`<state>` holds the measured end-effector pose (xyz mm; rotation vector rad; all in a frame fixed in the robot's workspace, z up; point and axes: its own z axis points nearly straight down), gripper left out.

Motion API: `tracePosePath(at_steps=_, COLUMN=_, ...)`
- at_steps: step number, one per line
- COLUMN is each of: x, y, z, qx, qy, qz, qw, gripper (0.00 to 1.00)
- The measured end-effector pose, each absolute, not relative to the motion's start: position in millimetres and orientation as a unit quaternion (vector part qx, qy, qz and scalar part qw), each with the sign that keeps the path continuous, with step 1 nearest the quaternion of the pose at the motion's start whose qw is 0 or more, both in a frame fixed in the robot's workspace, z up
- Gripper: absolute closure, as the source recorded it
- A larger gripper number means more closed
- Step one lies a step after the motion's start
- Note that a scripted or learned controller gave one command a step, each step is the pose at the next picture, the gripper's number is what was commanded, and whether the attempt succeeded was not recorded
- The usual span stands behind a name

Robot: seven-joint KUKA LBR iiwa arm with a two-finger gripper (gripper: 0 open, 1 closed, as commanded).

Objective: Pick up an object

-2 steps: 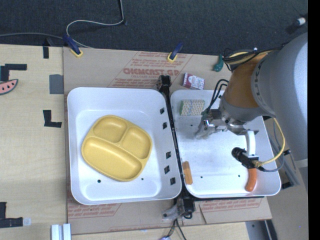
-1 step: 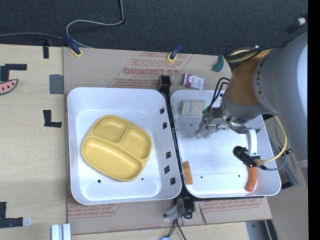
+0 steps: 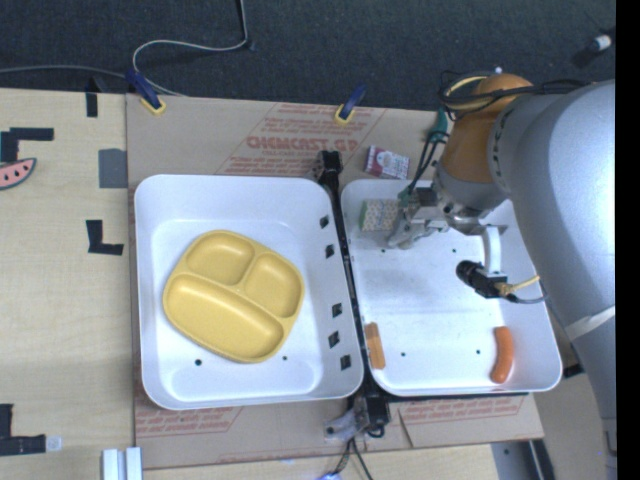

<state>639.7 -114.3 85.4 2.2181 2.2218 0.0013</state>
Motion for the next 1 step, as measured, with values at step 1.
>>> tracePosePath(at_steps=1, x=639.6, y=-114.4, z=95.1, qx=0.706, qy=0.708, qz=-0.0009, qw=0.001, gripper=1.00)
